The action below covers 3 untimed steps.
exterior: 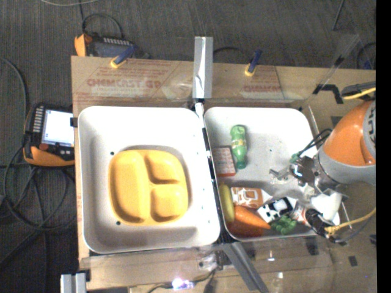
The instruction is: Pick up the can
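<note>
A small can (223, 160) with a reddish label lies on its side against the left wall of the right bin (269, 118). Just right of it is a green bottle-shaped item (238, 144). My gripper (297, 176) hangs over the right side of that bin, below the arm's orange band (349, 144). It is well to the right of the can and not touching it. Cables and the wrist housing hide much of the gripper.
The front of the right bin holds a banana (227, 203), an orange carton (247, 195), a carrot (247, 220), a black-and-white item (274, 209) and a green vegetable (283, 226). In the left bin (91, 133) lies a yellow divided tray (148, 185).
</note>
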{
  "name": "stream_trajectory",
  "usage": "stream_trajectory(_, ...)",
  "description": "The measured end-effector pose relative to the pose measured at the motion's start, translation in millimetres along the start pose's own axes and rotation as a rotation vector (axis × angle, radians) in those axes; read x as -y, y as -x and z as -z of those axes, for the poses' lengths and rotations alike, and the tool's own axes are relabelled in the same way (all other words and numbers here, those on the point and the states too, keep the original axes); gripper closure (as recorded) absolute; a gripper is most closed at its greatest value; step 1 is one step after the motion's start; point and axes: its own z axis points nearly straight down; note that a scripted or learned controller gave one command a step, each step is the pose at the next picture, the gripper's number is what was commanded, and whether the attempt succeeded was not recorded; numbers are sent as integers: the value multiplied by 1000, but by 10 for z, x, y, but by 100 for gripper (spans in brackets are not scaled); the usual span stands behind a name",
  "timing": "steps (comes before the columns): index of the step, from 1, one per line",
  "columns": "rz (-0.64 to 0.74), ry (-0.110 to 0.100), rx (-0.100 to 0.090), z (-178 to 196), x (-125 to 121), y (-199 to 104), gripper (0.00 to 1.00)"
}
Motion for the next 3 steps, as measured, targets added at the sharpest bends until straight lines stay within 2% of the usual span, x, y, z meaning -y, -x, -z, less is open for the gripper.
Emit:
stream_trajectory(1,102,-26,20,73,126,-437,0)
stream_trajectory(2,123,-14,18,-69,-413,-333,0)
stream_trajectory(3,133,-14,23,-110,-1356,-844,0)
